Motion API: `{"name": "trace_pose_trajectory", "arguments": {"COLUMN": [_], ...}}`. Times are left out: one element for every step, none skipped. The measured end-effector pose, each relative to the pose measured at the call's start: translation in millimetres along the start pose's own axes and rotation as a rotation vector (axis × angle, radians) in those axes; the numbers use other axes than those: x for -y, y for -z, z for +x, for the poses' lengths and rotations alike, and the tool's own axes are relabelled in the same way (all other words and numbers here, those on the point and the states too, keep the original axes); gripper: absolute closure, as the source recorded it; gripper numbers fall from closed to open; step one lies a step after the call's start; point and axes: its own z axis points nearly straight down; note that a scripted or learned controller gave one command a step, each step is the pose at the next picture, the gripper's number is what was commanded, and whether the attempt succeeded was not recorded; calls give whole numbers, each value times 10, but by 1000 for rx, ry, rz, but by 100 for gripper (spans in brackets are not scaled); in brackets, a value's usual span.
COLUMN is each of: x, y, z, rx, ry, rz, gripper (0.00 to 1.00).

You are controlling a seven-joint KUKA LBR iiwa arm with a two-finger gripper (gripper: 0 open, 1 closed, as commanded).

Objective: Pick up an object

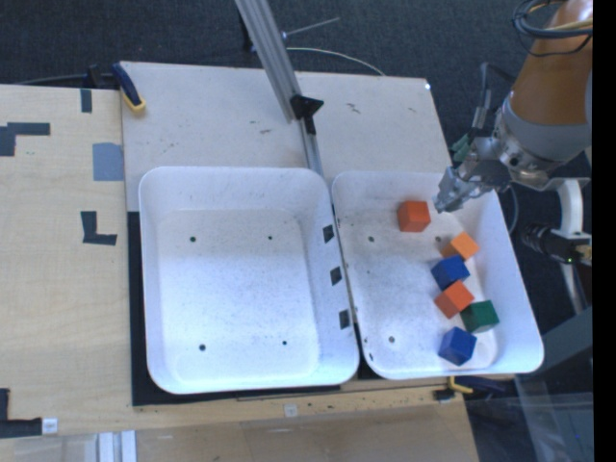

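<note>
At the near edge of the right bin point(515, 354), a shallow white tray with rounded corners and a dark-speckled floor, a small blue cube point(457, 345) sits closest to the camera. Just behind it a green cube point(480, 315) touches an orange-red cube point(452, 301), and behind those comes a second blue cube point(449, 271), then a lighter orange cube point(464, 246), the five forming a loose line along the bin's right side. All are plain, matte, sharp-edged blocks. Farther back, apart from the line, an orange-red block point(414, 216) stands alone on the bin floor. The gripper point(450, 198) hangs just to the right of this block and slightly beyond it, its dull metal tip pointing down at the floor, near the block but not touching it; whether its tip is apart or together cannot be made out. The left bin point(154, 287) has the same moulded white shape and speckled floor.
</note>
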Motion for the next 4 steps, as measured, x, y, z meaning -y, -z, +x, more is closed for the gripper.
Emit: {"name": "trace_pose_trajectory", "arguments": {"x": [0,-314,-901,-641], "y": [-5,-1576,-1872,-1960], "z": [0,-234,-368,-187], "rx": [0,2,2,3], "ry": [0,-4,-4,-4], "rz": [0,6,1,0], "gripper": [0,0,0,0]}}
